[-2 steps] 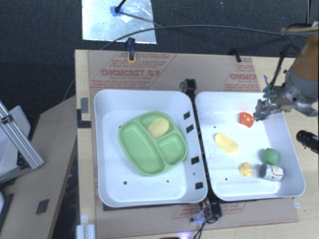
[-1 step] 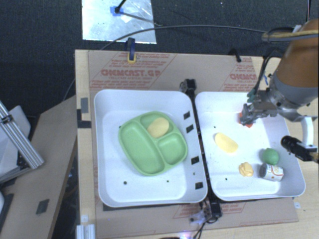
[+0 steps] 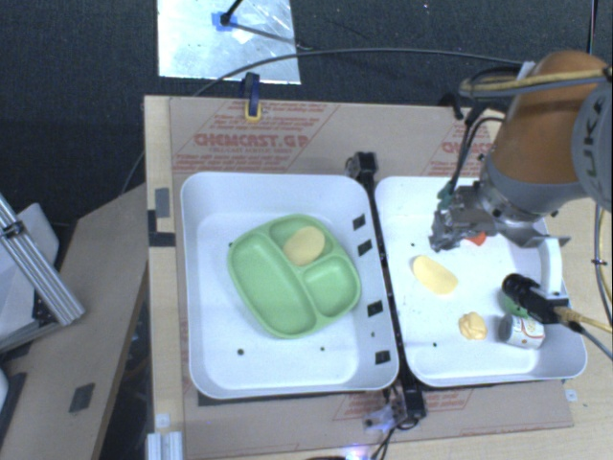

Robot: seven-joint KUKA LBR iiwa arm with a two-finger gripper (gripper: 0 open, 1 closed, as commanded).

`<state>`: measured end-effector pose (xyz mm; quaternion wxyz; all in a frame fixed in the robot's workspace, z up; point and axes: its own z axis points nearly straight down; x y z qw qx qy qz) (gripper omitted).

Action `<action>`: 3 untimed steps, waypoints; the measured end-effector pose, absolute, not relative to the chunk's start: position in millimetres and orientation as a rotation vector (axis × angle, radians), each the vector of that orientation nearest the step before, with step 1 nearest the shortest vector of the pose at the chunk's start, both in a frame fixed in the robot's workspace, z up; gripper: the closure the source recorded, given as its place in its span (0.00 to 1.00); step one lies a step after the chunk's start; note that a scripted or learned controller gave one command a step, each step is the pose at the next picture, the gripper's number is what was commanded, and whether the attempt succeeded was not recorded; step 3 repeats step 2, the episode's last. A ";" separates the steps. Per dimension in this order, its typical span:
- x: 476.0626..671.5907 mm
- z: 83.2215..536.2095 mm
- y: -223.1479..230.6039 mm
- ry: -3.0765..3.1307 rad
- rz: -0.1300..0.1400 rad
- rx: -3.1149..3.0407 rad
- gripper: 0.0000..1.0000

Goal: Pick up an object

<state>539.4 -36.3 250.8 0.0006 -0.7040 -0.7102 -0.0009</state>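
My gripper [image 3: 443,238] hangs over the upper middle of the right bin [image 3: 407,199], with the grey arm reaching in from the right. A pale yellow oval piece [image 3: 434,275] lies on the bin floor just below the gripper, apart from it. A small red-orange thing [image 3: 476,241] peeks out to the right of the gripper, partly hidden by the wrist. Near the bin's front lie a small yellow lump [image 3: 471,326] and a little white and brown can [image 3: 522,333] on its side.
The left bin [image 3: 206,257] holds a green divided plate [image 3: 278,300] with a yellow round piece [image 3: 306,245] in its top compartment. Black clips sit along the seam between the bins [image 3: 375,276]. A brown board lies under both bins.
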 end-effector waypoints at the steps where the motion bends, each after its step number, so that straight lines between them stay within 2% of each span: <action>1: 526.5 236.0 9.1 -2.230 -0.002 -2.211 1.00; 2: 508.2 236.4 68.3 -2.232 -0.003 -2.207 1.00; 3: 508.2 236.4 68.3 -2.232 -0.003 -2.207 1.00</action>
